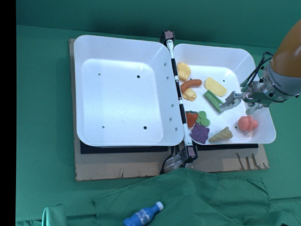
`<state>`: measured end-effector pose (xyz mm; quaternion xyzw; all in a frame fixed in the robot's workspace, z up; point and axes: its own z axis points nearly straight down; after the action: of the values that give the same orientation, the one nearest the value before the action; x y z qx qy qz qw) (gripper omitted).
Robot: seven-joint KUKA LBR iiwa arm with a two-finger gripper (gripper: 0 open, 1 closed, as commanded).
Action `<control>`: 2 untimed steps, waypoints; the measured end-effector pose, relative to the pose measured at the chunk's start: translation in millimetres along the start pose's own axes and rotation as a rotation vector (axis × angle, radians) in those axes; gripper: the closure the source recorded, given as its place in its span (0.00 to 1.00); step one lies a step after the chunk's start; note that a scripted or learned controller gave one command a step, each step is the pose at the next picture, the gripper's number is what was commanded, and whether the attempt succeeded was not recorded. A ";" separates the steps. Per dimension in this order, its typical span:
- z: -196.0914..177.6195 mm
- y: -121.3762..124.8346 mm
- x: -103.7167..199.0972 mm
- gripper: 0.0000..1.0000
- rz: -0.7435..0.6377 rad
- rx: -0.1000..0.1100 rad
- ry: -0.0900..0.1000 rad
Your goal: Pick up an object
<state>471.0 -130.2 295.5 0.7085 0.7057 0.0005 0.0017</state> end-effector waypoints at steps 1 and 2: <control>47.4 92.1 10.2 0.00 -0.004 -0.004 -0.002; -56.5 74.6 13.9 0.00 -0.002 -0.011 -0.002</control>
<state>545.5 -116.5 352.2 0.7077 0.7065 0.0040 0.0063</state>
